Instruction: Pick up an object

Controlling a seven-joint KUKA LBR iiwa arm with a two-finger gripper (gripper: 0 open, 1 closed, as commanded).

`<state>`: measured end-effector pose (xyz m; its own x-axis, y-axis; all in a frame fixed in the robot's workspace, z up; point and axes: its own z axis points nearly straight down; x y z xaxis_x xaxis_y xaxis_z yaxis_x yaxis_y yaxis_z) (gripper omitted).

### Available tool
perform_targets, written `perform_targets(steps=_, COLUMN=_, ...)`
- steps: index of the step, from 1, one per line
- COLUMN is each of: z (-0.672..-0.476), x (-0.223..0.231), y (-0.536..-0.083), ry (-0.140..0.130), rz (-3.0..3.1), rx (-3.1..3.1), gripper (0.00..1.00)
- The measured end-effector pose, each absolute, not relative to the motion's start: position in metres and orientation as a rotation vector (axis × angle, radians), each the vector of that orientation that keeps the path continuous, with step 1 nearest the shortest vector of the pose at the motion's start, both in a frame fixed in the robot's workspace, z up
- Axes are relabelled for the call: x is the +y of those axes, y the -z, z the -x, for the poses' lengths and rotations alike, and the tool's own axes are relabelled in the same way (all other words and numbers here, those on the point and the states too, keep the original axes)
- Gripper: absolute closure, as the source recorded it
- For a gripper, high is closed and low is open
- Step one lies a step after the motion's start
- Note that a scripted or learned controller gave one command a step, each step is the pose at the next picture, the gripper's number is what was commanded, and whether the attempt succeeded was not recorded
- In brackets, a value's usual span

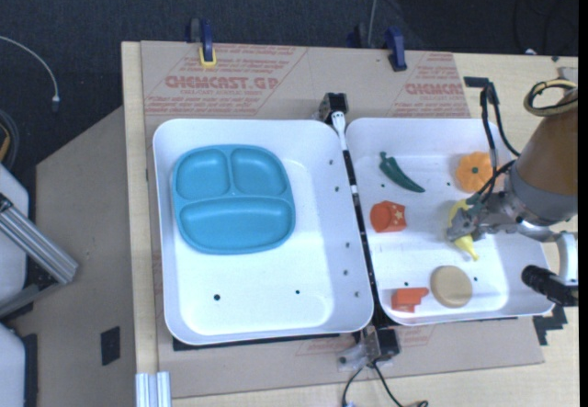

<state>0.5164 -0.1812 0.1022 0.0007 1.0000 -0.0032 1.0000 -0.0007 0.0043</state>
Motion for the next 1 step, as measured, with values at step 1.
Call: perform_targets(steps=1, z=-0.5128, x=-0.1841, y=-0.1646, ry=-0.004, rz=-2.216, rx=2.216, gripper=1.00)
